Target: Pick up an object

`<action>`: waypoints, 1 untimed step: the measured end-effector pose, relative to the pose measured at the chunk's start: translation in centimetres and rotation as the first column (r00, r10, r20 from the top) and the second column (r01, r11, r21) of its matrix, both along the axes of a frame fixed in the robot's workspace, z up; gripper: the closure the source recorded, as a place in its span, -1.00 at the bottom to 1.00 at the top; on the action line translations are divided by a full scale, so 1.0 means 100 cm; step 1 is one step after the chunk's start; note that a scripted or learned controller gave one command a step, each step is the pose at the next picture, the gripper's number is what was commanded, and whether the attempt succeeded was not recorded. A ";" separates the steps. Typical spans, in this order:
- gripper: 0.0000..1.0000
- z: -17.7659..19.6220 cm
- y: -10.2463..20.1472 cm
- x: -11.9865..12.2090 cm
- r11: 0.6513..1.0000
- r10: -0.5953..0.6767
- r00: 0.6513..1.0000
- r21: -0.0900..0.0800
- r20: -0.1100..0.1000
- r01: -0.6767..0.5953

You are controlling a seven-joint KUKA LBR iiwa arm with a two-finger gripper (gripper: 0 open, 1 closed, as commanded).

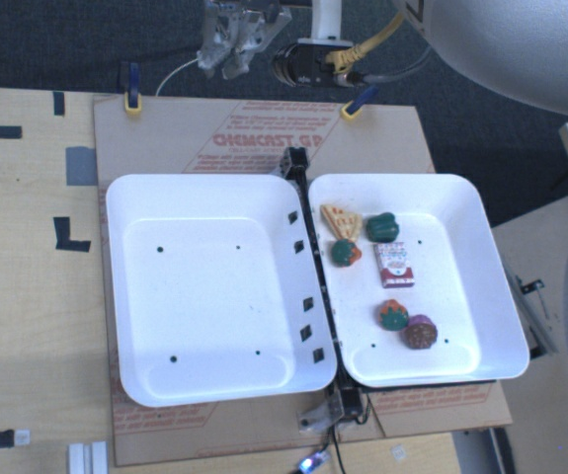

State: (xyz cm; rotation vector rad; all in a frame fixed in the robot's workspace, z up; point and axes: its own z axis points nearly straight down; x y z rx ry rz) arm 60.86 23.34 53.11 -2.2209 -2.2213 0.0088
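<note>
**Six small items wait in the right-hand bin, gripper parked high**

While the gripper hangs at the top of the frame, above the dark floor beyond the desk, nothing sits between its fingers; how far apart they stand I cannot tell from this angle.

Every candidate lies in the right bin. Counted, there are six: one tan waffle-patterned wedge, one dark green lump, one small green-and-orange piece, one red-and-white packet, one orange-and-green piece, and one purple-and-brown piece. The last two touch each other; the small green-and-orange piece lies close to the divider between the bins. The left bin is the second of two bins.

All look like light toy foods, probably stiff and a little slick. The packet seems the easiest: flat, straight-sided, set apart from its neighbours, best pinched across its narrow width.
</note>
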 end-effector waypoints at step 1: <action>1.00 0.000 0.000 0.016 1.000 0.000 1.000 0.000 0.000 0.000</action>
